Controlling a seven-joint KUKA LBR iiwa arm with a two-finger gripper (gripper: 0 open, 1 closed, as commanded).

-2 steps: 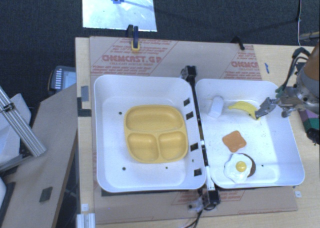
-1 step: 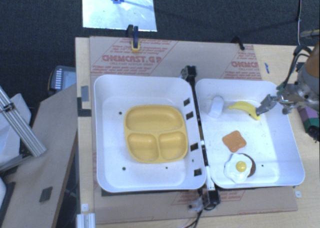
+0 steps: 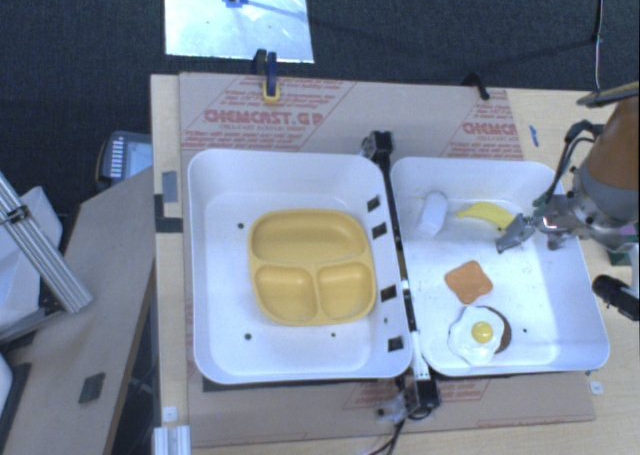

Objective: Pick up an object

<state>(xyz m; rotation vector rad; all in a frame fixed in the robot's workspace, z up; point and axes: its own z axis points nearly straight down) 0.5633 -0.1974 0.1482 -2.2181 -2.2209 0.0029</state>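
The right bin holds a yellow banana, a small white piece, an orange slice of toast and a fried egg on a dark disc. My gripper hangs at the bin's right side, just right of the banana's end and above the toast. Its dark fingers point left toward the banana, with nothing seen between them. The grey arm with its orange band comes in from the right edge.
The left bin holds a yellow three-compartment tray. A black divider with clips runs between the bins. A cardboard sheet lies under both. A metal plate lies beyond the bench.
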